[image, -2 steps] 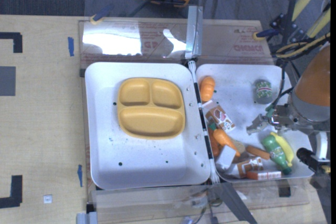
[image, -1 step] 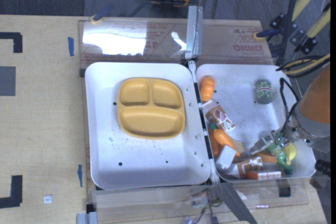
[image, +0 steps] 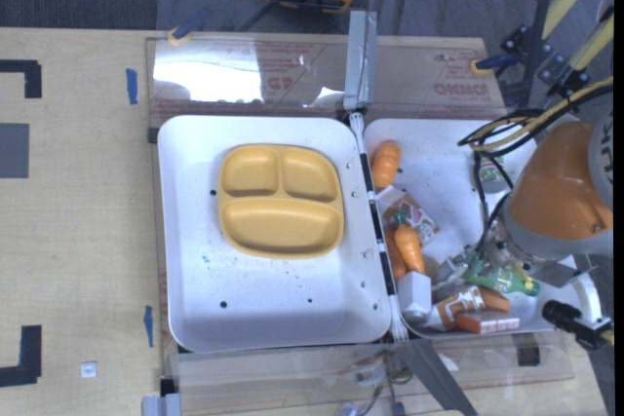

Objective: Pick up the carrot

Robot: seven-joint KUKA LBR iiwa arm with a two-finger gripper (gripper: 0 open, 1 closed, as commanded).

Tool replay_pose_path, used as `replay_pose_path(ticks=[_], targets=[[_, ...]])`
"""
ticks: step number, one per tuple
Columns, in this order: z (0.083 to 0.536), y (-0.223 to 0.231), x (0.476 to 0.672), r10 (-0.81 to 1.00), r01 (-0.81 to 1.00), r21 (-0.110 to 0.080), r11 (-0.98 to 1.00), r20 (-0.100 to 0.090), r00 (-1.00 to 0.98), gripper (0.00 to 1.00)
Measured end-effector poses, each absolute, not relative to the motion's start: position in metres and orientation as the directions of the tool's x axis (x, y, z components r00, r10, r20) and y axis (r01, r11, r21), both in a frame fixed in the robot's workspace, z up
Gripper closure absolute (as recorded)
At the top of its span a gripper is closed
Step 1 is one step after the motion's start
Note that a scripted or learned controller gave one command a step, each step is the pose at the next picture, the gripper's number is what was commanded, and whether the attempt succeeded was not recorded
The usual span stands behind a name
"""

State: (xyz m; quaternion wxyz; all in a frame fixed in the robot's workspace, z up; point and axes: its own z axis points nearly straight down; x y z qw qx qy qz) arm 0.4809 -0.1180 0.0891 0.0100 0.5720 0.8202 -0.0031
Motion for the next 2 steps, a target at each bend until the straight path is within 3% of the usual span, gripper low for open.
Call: replay_pose_path(ticks=[1, 2], targets=[[0.090, -0.114, 0.502, 0.852, 0.852, 0.007, 0.523, -0.031, -0.523, 0.00], [0.185, -0.088, 0.544, 0.878, 0.878, 0.001, 0.478, -0.002, -0.478, 0.00]])
